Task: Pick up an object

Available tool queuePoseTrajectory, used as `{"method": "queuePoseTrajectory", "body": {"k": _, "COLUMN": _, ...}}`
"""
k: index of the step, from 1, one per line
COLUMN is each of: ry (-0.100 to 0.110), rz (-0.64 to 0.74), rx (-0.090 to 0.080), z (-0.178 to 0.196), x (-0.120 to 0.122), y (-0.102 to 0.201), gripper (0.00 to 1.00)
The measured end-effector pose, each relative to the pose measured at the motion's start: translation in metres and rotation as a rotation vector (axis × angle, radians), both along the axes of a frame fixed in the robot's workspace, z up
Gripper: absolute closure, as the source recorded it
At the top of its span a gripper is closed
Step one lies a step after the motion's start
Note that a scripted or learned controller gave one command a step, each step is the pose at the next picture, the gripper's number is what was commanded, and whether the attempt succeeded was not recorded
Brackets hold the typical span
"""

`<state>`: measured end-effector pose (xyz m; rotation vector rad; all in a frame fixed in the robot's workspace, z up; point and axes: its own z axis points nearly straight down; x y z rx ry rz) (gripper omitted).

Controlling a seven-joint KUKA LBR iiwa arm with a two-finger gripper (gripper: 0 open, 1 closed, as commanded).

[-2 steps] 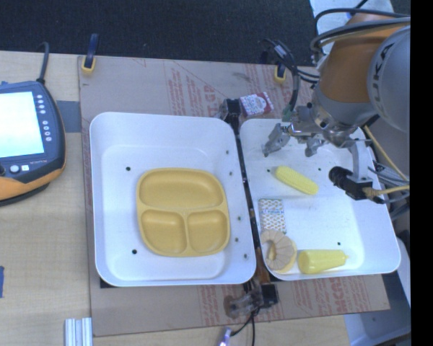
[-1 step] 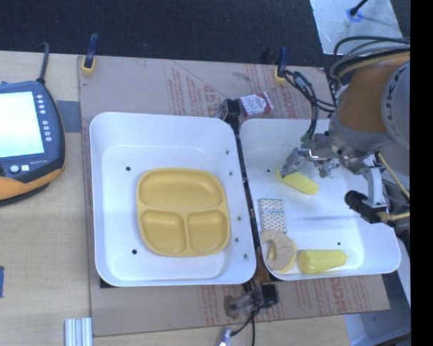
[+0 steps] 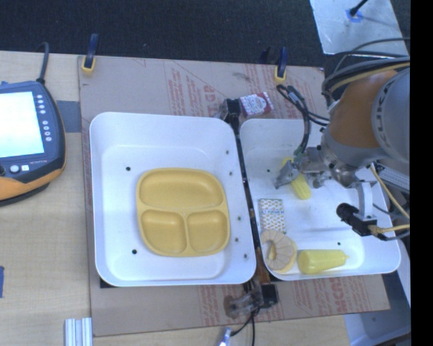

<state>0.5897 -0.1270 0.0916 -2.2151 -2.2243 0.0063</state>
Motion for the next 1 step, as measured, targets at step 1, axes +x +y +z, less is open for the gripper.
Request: {"method": "queuePoseTrajectory", "body": {"k": 1, "ry": 0.002, "rz": 0.001, "rx": -0.001, "z": 0.0104, "x": 0.0, "y": -0.0011, "gripper": 1.0}}
